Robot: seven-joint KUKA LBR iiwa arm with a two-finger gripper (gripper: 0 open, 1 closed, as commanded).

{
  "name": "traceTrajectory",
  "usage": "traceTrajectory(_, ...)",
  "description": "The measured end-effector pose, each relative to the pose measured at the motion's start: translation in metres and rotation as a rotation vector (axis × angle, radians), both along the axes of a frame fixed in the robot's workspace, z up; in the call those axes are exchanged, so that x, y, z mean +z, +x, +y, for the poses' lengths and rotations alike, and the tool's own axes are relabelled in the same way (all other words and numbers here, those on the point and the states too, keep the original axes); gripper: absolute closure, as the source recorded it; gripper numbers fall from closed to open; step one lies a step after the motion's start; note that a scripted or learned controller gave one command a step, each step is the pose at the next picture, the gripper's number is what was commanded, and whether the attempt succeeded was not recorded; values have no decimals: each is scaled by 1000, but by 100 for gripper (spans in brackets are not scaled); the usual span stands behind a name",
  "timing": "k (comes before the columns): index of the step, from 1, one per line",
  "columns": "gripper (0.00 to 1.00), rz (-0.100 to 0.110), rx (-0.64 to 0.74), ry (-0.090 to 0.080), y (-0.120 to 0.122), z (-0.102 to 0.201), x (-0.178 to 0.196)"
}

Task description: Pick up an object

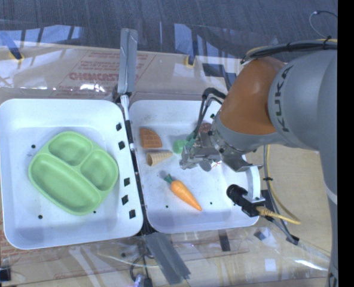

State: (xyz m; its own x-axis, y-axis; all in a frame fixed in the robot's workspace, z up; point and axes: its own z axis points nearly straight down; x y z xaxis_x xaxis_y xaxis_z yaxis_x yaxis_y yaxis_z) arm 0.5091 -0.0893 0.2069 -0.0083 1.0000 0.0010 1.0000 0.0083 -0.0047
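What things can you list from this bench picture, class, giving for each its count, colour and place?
Bins: two, white, side by side on the bench.
Divided plate: one, light green, three compartments, in the left bin.
Waffle piece: one, orange-brown, upper left of the right bin.
Ice cream cone: one, tan, lying just below the waffle piece.
Carrot: one, orange with a green top, lying in the lower middle of the right bin.
Green object: one, partly hidden beside the gripper; what it is cannot be told.
Arm: one, grey with an orange band, reaching in from the right.
Gripper: one, metallic, low over the right bin, near the green object.
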Motion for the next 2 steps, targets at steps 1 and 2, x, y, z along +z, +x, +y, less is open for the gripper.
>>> traceTrajectory(1,0,0,136,1,0,-39,-91)
traceTrajectory(2,0,-1,107,1,-34,-6,-116)
